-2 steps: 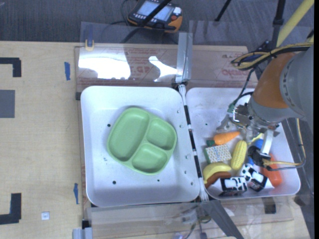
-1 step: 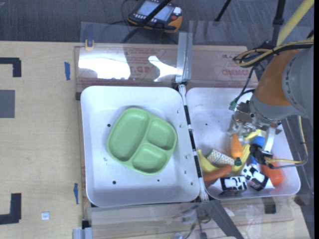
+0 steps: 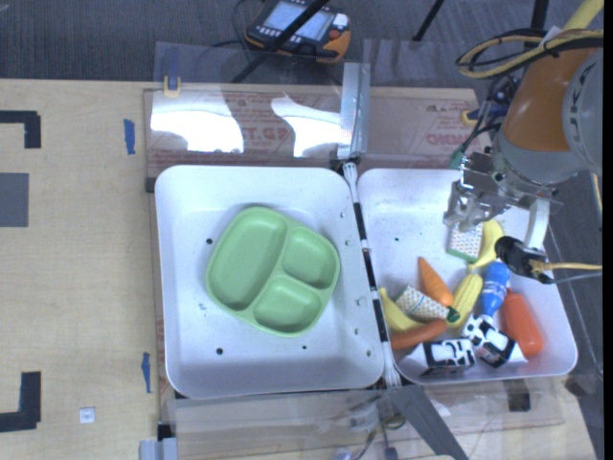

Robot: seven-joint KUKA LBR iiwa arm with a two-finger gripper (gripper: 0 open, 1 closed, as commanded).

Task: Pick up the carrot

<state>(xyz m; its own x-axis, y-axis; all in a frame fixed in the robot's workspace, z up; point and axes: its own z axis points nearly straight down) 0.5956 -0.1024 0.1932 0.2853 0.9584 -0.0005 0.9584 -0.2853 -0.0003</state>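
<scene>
Carrot lies in our right bin, below and just left of the gripper, wedged among the heaped toy food beside a banana. We hover above the pile, apart from it, and cannot tell how our hand is set.

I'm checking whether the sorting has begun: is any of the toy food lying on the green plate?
No. The green divided plate in the left bin holds nothing, and the carrot lies among the toys in the right bin.
</scene>
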